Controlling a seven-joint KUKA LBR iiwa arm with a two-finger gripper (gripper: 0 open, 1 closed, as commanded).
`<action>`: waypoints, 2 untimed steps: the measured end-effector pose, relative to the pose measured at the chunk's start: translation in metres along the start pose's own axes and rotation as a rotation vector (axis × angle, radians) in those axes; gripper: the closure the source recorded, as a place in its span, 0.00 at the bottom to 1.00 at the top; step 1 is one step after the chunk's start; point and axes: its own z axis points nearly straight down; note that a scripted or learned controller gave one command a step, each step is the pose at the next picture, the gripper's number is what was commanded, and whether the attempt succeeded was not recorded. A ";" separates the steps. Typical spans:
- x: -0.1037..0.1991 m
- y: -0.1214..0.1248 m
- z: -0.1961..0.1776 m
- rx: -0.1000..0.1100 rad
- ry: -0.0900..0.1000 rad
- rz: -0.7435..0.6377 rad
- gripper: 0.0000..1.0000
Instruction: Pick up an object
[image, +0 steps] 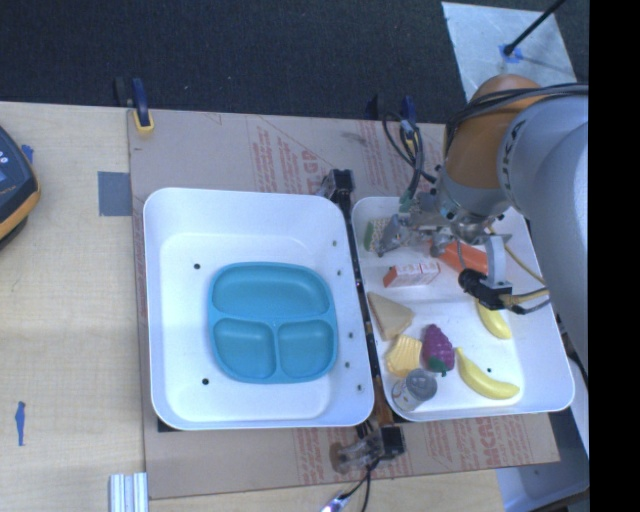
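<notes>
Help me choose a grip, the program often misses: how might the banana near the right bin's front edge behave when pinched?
The banana looks smooth and glossy, so fingers could slip. Its curved, tapering shape may swivel if pinched off-centre. It probably is a light toy, lying flat and apart from the purple grapes.

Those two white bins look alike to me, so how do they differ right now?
The left bin holds a single blue divided plate; the right bin holds many small toy foods, among them a banana and purple grapes. The arm's hand is over the right bin, not the left bin. Both are shallow and white.
</notes>
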 end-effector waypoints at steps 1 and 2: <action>-0.001 0.000 -0.011 0.001 0.000 0.000 1.00; -0.007 -0.070 -0.020 -0.014 0.000 -0.002 1.00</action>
